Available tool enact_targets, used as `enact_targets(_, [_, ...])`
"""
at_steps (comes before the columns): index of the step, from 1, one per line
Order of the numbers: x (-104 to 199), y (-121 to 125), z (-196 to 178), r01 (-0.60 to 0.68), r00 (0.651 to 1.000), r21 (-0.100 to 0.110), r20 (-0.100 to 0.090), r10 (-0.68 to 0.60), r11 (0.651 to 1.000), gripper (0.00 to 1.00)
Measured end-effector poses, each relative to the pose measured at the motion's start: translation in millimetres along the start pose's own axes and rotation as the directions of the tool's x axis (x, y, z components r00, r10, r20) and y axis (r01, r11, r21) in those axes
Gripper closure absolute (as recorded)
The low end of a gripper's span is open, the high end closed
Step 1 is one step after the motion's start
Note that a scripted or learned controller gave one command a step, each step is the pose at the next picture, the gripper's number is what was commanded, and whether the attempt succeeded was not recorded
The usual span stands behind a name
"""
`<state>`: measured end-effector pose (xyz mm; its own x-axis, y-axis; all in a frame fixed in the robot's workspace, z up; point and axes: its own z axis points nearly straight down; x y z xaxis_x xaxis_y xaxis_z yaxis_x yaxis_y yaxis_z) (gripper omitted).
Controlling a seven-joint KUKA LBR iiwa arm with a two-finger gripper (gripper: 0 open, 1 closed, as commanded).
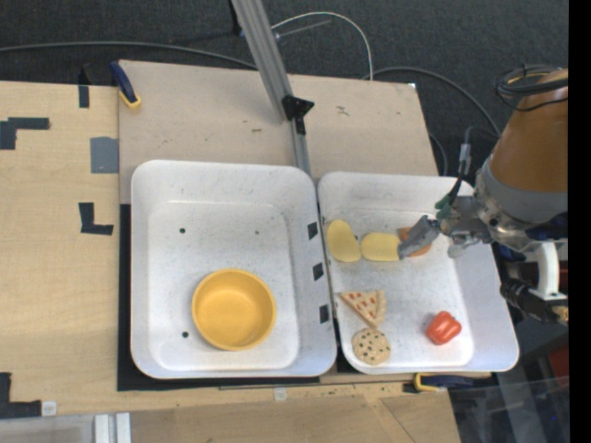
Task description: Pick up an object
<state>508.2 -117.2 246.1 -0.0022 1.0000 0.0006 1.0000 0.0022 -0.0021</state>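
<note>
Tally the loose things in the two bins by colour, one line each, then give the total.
Yellow: 3 (bowl in the left bin; two pieces in the right bin)
Red: 1 (pepper-like toy)
Tan: 1 (cookie)
Orange with tan edge: 1 (pizza slice)
Orange: 1 (small piece at the gripper, partly hidden)
Total: 7

The arm comes in from the right, its orange band sitting high above the grey wrist, and it bends down and leftward so that the claw (420,239) hangs low, its dark fingers pointing to the left and slightly downward.
</note>
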Motion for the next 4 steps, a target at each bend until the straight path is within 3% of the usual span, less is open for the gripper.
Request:
enact_targets(1, [0,0,0,0.000,1.000,0.000,0.000,0.000,1.000,0.00])
enact_targets(3, [-1,-4,107,-0.002,1.000,0.007,-0.001,0.002,1.000,0.00])
enact_targets(4, [-1,-4,158,-0.001,1.000,-0.002,0.002,0.001,1.000,0.00])
